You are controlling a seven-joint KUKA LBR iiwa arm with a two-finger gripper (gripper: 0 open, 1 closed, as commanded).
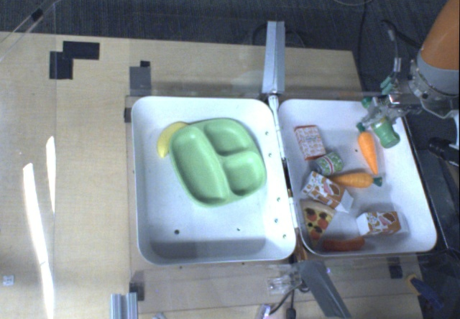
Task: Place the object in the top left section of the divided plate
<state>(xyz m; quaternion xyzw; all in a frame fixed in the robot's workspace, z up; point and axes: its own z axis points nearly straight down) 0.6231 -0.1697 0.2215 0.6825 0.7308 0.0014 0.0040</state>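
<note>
A green divided plate (215,161) lies tilted in the left bin (154,238), and all of its sections hold nothing. A yellow banana-like piece (168,139) pokes out at the plate's upper left rim. My gripper (379,123) hangs over the far right part of the right bin (424,228), right at the top end of an upright orange carrot (368,154). I see nothing held in it. The arm's orange band (442,41) is at the right edge of the view.
The right bin holds several toy foods: a red-and-white carton (309,141), a green can (329,164), a second carrot (352,180), a snack box (321,190), a pizza slice (316,218), a red sausage (343,243) and a small carton (379,223). A metal post (274,59) stands behind the bins.
</note>
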